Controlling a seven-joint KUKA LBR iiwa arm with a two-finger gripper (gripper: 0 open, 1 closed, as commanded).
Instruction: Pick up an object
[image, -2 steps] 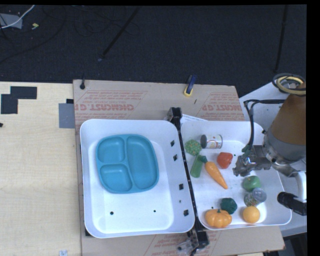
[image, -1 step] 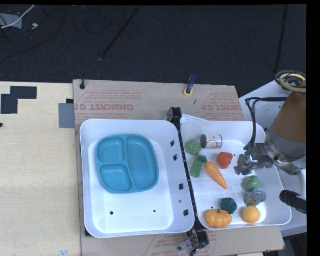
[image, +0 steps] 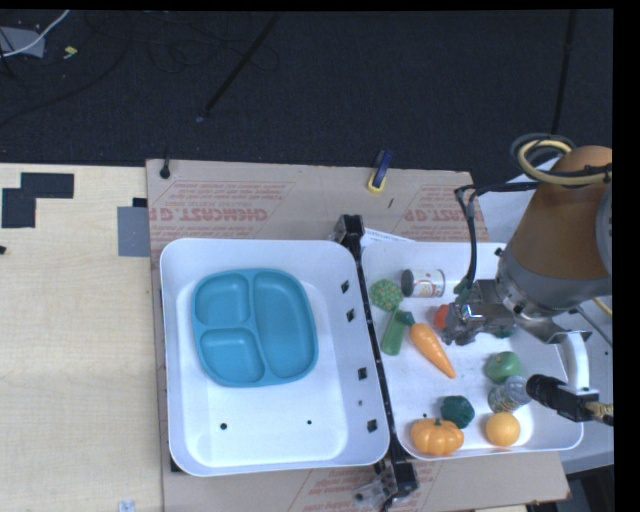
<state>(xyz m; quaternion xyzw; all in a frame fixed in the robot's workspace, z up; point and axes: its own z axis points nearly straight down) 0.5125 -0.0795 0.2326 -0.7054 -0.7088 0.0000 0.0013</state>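
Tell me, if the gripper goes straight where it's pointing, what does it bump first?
Probably the orange carrot: the gripper points down into the right bin, just above the carrot's thick end. Depth is hard to judge here, so it might touch the bin floor beside it instead.

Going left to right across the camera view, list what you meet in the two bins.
blue divided plate → green broccoli → carrot → orange. Other toys in the right bin overlap these sideways, so they are left out.
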